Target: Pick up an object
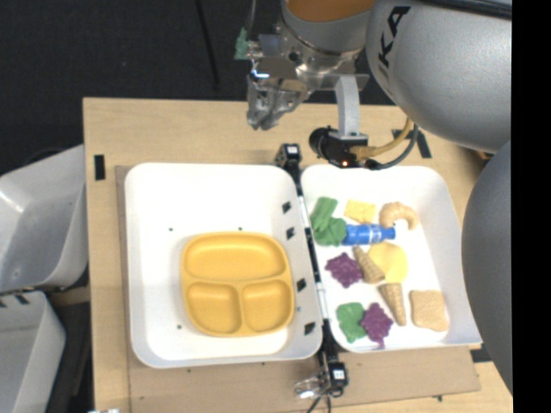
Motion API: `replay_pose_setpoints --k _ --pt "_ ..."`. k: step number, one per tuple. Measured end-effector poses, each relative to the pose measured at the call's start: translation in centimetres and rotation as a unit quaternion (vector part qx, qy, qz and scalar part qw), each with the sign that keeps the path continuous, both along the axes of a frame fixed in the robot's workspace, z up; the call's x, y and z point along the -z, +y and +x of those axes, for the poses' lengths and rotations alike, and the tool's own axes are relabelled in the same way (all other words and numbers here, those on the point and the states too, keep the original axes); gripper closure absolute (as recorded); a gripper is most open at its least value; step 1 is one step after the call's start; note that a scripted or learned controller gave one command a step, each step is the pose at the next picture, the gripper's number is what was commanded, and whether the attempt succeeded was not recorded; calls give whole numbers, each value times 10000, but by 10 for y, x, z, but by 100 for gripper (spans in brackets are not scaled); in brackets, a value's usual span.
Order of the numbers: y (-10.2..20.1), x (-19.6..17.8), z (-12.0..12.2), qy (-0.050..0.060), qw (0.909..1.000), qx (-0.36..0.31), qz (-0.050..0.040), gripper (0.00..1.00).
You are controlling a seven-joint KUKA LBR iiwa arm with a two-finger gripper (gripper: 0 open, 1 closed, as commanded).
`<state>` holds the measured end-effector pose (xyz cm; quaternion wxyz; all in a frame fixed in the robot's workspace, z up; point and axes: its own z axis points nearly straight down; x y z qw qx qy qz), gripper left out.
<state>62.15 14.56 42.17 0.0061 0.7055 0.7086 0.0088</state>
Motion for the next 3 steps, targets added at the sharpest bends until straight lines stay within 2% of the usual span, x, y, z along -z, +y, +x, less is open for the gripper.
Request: replay_pose_setpoints --k 1,2,3 --pt "4 186 33 162 9999 23 -40 100" --pt "7 158 30 114 9999 26 -30 100" --pt "35 318 37 143 9999 -4 -32 100"
